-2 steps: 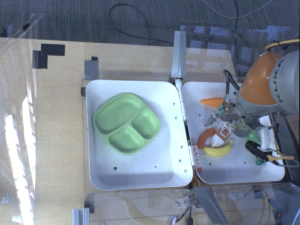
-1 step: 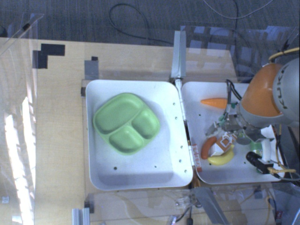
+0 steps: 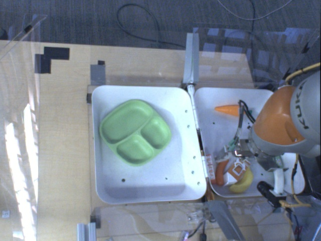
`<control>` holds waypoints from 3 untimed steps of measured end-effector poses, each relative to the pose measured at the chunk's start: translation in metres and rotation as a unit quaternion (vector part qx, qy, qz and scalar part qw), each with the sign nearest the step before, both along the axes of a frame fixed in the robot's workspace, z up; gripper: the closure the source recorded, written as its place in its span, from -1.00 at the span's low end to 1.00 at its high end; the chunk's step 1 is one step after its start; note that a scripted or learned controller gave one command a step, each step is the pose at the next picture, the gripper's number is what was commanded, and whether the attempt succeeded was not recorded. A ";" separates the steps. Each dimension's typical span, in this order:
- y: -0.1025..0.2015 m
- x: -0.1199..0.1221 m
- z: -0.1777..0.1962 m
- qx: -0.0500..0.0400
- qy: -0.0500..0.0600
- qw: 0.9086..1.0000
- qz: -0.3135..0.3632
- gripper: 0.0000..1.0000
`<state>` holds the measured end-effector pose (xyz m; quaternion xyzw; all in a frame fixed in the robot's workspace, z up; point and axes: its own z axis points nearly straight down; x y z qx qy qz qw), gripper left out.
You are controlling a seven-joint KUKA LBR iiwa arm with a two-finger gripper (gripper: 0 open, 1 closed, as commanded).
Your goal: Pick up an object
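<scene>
Orange-banded arm's gripper point(image 3: 239, 154) low in right bin point(image 3: 220, 134) above banana point(image 3: 242, 183); grip state unclear; nothing lifted yet.

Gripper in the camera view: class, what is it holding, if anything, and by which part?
It cannot be told. The gripper is low in the right bin, among the banana and the other small items, but no object is visibly between its fingers.

The table point(image 3: 60, 149) was light wood. Behind it lay a dark blue carpet point(image 3: 90, 9) with black cables point(image 3: 145, 19) curling across it.
</scene>
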<state>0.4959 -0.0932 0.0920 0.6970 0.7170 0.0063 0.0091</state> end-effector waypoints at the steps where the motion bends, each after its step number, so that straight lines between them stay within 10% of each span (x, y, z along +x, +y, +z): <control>1: 0.001 0.005 0.013 0.000 -0.007 1.000 0.001 1.00; 2: 0.001 0.005 0.013 0.000 -0.007 1.000 0.001 -1.00; 3: -0.092 -0.001 0.000 0.005 0.003 0.991 0.132 -1.00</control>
